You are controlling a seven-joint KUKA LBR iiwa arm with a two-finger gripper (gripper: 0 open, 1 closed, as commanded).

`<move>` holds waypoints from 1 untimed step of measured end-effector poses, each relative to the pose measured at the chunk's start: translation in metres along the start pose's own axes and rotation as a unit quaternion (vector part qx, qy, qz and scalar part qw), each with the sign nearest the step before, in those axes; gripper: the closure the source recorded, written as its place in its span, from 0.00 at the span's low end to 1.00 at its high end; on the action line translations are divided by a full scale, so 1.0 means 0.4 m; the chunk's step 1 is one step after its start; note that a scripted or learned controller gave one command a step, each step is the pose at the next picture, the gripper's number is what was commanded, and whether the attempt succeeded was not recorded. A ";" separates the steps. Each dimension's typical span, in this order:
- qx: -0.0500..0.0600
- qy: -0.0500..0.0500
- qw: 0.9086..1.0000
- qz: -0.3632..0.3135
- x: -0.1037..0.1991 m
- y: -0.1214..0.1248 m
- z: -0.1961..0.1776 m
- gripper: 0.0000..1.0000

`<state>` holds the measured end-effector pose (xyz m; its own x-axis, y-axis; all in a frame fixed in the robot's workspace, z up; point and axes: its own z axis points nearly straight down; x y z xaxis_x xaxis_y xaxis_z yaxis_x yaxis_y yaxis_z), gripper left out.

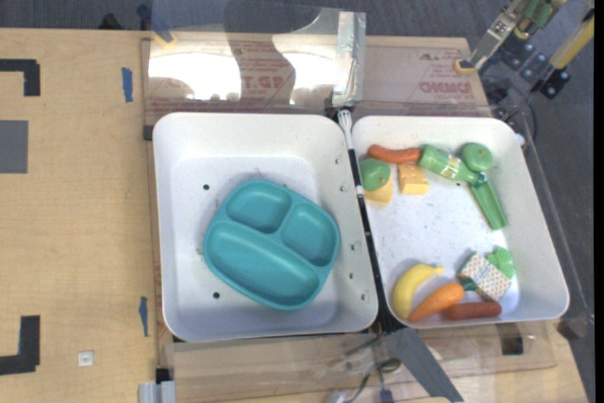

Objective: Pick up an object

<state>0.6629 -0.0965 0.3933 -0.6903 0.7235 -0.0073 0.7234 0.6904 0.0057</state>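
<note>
Seen from above at a slant, two shallow white bins sit side by side on a wooden bench (75, 231). The left bin (179, 146) holds one thing: a teal divided plate (272, 243) with three compartments, lying flat near the bin's middle. The right bin (540, 231) holds a scatter of small toy foods in two groups, with bare white floor between them. Along the far side, from left to right, lie a round green toy on a yellow base (376, 179), an orange-red carrot (394, 154) just beyond it, a yellow block (412, 181), a light green piece (445, 163) lying on its side, a round green ball (477, 156) touching that piece, and a long dark green cucumber (489, 203) angled toward the near right. In the near right corner, packed close together, lie a yellow banana (413, 286), an orange carrot (436, 302) resting against it, a red sausage (474, 310), a small checked box (483, 276) and a green scrap (502, 260). The gripper (525, 25) hangs at the far right, beyond the far right corner of the right bin and well apart from every toy. It carries nothing. Whether the claw is spread or pressed together cannot be told from this angle.
</note>
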 end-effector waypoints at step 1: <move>0.003 0.004 0.998 -0.062 -0.001 -0.044 0.186 1.00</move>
<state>0.6512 -0.1090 0.3188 -0.7749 0.6321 0.0006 0.6321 0.7749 -0.0015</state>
